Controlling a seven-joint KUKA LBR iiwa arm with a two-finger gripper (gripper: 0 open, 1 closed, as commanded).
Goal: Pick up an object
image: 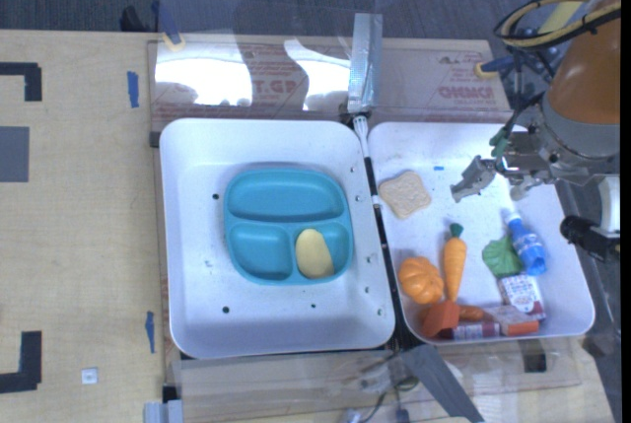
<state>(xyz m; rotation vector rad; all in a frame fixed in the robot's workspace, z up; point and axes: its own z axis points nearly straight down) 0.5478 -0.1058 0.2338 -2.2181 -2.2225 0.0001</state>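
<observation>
Pick not yet made; jaws (473,180) splayed open, nothing between them — hovering above bare floor of right bin (582,313); nearest items there: cracker (405,194) just beside, carrot (454,258) near, blue bottle (524,245) near; all 3 lie untouched.

Fixed above the bench, looking down at a slant on both white bins: left bin (187,244) near centre, right bin (577,313) toward the right edge. Far enough off to take in the wooden bench (74,214) and grey floor beyond. Arm (587,86) entering from the right.
</observation>
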